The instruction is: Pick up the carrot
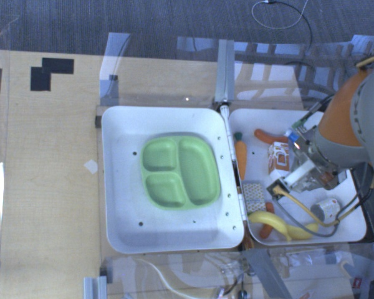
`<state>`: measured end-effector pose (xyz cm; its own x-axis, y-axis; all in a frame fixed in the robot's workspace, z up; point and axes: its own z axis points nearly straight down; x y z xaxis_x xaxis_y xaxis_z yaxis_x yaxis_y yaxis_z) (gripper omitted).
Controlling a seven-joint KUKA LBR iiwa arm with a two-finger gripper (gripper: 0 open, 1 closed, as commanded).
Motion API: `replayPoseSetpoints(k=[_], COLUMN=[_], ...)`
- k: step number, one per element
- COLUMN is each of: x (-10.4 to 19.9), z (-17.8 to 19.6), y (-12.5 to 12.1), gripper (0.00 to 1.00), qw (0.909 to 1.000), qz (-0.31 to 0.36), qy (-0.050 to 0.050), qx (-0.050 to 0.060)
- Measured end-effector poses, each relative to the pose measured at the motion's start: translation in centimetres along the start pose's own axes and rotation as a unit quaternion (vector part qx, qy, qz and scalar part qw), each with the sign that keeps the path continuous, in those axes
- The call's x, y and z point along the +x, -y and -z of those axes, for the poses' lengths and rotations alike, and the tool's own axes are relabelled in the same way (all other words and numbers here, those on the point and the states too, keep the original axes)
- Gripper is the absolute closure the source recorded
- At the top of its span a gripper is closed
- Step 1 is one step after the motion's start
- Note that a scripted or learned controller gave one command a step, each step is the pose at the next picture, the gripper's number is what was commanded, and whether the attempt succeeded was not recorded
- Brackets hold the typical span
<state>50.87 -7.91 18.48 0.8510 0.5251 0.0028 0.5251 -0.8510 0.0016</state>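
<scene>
Right, carrot (pixel 240 159) by left wall of right bin (pixel 355 232), banana (pixel 280 224) nearby; gripper (pixel 280 187) w/ state unclear.

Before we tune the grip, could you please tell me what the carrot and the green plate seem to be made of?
The carrot looks like moulded plastic: even orange, smooth, with a green tip. The green plate also seems plastic, matte pale green, with three rounded moulded compartments. Neither can be confirmed by look alone.
</scene>
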Motion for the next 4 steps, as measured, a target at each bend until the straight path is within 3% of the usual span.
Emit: replayPoseSetpoints(k=[1,4], x=[-0.6,0.8], z=[2.4,3.9], y=[2.1,2.6], gripper=[1.00,1.00], qw=[0.9852,0.9908], qz=[-0.171,-0.136], qy=[0.001,0.001], qx=[0.000,0.000])
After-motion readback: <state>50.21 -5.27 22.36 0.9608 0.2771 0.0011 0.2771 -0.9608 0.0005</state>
